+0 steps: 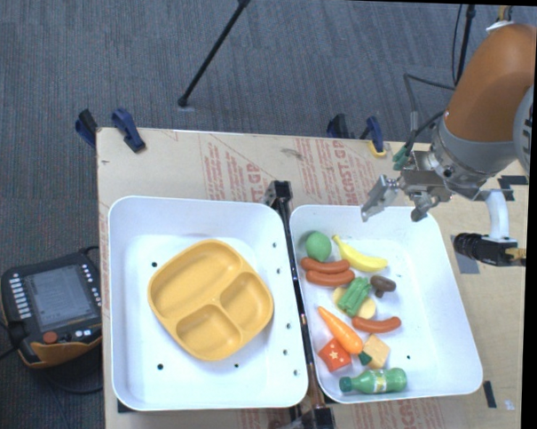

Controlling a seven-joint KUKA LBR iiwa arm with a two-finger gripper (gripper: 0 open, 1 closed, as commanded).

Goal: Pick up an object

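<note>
A: Count in the right bin (452,288)?
B: Toy food, bunched in the middle. One green ball (318,246) at the top left, one banana (359,255) just beside it. Two sausages (326,271) stacked under the ball, a third sausage (376,325) lower, to the right. One green pod (355,296), one small brown piece (383,283), one carrot (340,329) lying at a slant. One red block with a star (334,355), one tan cube (376,352), one green bottle (374,380) on its side nearest the front wall. There may be a pale piece under the pod; too crowded to be sure.
A: Left bin (125,247)?
B: One yellow divided plate (211,298), three compartments, nothing in any of them. It sits tilted in the middle of the bin floor.
A: Gripper (395,202)?
B: Above the right bin's back rim, well apart from the toys. Two fingers spread, nothing between them. Grey arm with the orange band (492,77) comes in from the right.
A: Around the bins?
B: Both bins sit touching side by side on a cardboard-topped worktop (209,162). Four blue clamps on its back edge, two at the left (121,127), two at the right (357,129). One teach pendant (56,307) on the floor to the left. One tripod leg (214,47) on the carpet behind.
</note>
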